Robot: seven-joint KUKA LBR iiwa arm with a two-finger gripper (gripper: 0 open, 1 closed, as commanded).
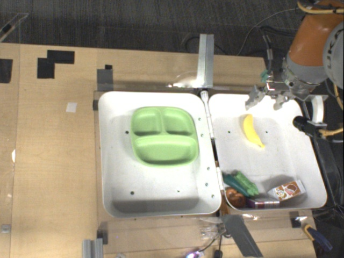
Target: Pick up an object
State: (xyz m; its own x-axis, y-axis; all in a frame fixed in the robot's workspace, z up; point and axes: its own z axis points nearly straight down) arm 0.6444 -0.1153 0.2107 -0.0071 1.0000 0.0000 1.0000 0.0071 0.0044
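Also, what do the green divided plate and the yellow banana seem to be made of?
Green divided plate: probably moulded plastic, matte to slightly satin; even colour, soft rounded compartment ridges, no sharp glints. Banana: uniform bright yellow with a smooth surface, so possibly a plastic toy, but a real fruit cannot be ruled out at this size.

A pale wooden bench (48, 144) fills the foreground. Beyond its far edge lies dark grey carpet (134, 9). Black cables (258, 23) trail across that carpet.
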